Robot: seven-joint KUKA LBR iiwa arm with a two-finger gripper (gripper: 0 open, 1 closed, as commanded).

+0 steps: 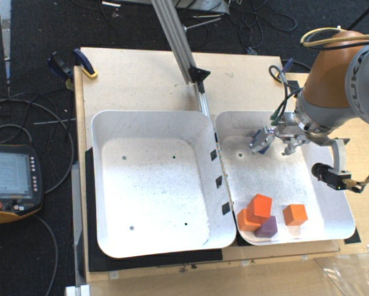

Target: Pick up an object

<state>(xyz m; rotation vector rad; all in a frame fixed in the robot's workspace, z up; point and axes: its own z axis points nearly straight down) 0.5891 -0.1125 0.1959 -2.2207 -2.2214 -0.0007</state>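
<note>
Several blocks lie at the near end of the right bin. An orange cube rests partly on a flatter orange block. A purple block touches both of them. Another orange cube sits apart to the right. My gripper hangs over the far part of the right bin, well behind the blocks, and holds nothing that I can see.
The left bin stands beside the right one, their rims meeting at a ridge with black clips. A slanted metal pole reaches down to the bins' far edge. The arm's black cable fitting overhangs the right bin.
</note>
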